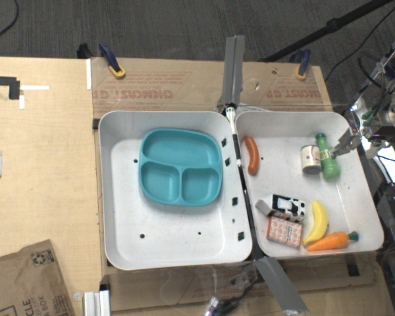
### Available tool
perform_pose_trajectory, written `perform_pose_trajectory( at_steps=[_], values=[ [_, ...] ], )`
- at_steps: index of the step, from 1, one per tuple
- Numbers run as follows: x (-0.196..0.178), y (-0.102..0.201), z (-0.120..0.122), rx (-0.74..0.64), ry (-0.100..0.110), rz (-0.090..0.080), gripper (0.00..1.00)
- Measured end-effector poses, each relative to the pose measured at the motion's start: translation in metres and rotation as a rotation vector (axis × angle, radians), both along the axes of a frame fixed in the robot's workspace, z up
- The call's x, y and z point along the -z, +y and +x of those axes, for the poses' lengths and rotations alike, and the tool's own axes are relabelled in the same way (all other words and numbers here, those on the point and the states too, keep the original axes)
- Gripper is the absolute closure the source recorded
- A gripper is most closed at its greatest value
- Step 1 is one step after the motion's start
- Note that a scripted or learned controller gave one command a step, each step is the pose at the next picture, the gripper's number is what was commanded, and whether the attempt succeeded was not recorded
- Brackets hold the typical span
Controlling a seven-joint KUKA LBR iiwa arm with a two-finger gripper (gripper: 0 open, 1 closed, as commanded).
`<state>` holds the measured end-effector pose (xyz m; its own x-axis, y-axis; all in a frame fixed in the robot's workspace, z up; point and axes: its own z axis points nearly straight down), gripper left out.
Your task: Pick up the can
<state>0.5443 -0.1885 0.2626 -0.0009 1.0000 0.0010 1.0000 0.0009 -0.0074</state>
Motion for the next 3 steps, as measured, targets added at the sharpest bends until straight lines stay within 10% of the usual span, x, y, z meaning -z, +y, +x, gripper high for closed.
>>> perform_pose_trajectory(
  at_steps=[2,3],
  values=[
    [0.164,0.020,0.043,-0.034,-0.003,0.000,0.00],
    [0.160,0.019,0.042,-0.031,0.002,0.001,1.00]
  ],
)
